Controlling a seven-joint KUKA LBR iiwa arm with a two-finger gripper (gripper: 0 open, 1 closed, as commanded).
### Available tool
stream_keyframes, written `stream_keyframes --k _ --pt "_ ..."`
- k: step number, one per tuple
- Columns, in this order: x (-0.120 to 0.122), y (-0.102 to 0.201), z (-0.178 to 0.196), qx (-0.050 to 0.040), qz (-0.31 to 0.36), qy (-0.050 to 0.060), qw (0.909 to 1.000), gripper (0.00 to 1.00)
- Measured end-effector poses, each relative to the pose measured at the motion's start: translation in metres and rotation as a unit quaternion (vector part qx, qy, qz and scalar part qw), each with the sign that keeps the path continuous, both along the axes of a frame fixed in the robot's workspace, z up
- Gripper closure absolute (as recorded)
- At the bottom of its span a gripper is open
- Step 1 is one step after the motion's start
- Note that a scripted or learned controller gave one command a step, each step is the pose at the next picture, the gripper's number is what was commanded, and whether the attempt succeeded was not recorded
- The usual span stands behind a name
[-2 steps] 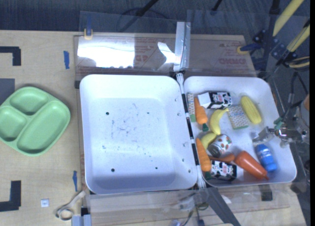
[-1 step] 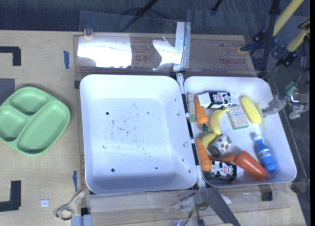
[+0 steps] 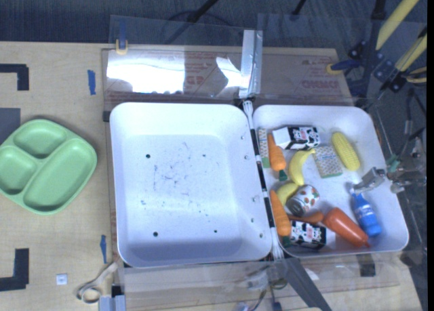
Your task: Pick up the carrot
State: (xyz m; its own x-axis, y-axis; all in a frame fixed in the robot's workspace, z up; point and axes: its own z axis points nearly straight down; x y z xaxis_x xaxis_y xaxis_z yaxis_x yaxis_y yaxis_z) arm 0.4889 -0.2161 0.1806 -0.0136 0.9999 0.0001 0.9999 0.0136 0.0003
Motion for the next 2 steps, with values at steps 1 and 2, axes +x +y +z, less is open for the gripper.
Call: stream_keyframes --k 1,2 --pt "0.030 -0.008 0.081 -0.0006 0.072 -0.001 0.9974 0.00" --pt "-0.010 -0.008 -0.014 0.0001 0.031 0.000 0.9995 0.00"
